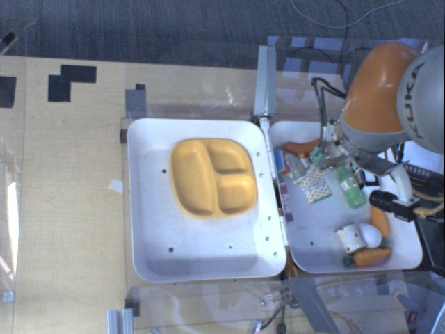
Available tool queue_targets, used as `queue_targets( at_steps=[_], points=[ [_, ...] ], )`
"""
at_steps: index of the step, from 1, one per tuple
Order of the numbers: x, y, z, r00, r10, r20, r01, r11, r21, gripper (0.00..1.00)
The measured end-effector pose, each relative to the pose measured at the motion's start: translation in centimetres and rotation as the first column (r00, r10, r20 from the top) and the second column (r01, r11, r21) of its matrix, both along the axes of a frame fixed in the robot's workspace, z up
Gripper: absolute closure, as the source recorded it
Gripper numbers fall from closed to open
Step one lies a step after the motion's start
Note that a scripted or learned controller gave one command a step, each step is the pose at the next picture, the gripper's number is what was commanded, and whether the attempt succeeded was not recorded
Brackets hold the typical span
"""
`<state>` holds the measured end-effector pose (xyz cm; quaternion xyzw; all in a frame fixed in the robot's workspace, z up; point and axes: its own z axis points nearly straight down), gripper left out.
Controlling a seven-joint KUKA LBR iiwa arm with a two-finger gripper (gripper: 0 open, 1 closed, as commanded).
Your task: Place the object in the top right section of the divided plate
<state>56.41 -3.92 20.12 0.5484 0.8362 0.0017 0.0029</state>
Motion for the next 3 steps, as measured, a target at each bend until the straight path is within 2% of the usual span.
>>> queue_targets(
  at_steps=[1,2,3],
  points=[
    [-2.2,6.3,-1.5,0.996,-0.092,0.000,0.092,0.996,0.002,1.00],
    [-3.4,12.8,0.4,0.987,-0.157,-0.026,0.157,0.987,-0.024,1.00],
    [3.7,12.7,2.2,0.998,-0.065,0.004,0.065,0.998,0.004,1.00]
  ],
)
